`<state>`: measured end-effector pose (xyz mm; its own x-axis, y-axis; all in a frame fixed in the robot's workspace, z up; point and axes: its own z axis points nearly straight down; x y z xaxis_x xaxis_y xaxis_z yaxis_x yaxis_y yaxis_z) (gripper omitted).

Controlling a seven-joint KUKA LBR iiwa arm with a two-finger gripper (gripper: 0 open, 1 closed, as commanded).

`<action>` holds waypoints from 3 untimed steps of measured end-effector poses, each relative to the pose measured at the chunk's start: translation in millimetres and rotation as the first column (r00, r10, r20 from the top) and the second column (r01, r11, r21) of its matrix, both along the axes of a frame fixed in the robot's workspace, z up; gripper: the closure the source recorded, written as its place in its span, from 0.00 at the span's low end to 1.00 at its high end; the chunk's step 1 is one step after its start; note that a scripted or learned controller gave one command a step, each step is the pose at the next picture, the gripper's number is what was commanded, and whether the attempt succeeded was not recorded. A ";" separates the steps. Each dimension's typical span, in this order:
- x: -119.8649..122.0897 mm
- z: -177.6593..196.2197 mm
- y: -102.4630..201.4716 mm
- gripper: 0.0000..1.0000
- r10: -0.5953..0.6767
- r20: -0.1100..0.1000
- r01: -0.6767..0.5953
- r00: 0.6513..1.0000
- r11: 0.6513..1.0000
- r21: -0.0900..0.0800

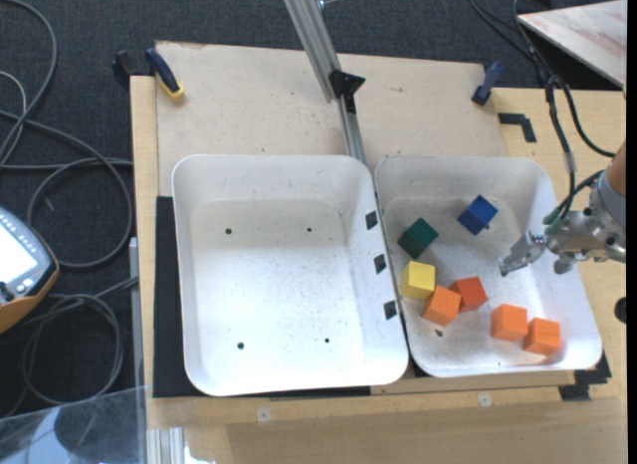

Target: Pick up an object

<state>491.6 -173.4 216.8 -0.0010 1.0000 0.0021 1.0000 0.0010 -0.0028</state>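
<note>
The right bin [453,165] holds several small cubes: a blue one [479,214], a dark green one [418,237], a yellow one [420,278], and orange ones [442,304] [471,293] [510,322] [543,336]. My gripper [539,260] hangs over the right side of this bin, right of the blue cube and above the two orange cubes at the front right. It is open, with nothing between its fingers [517,259].
The left bin [269,273] sits beside the right one, with a ridge between them. A metal rod [311,24] slants down to the back of the bins. Blue clamps [165,72] [487,82] grip the bench's back edge. Cables [562,123] trail at the right.
</note>
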 end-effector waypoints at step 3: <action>3.7 -108.2 2.3 0.00 0.001 0.005 -0.001 1.000 1.000 0.006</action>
<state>495.3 -171.1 108.6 -0.0025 1.0000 0.0079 1.0000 0.0024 0.0025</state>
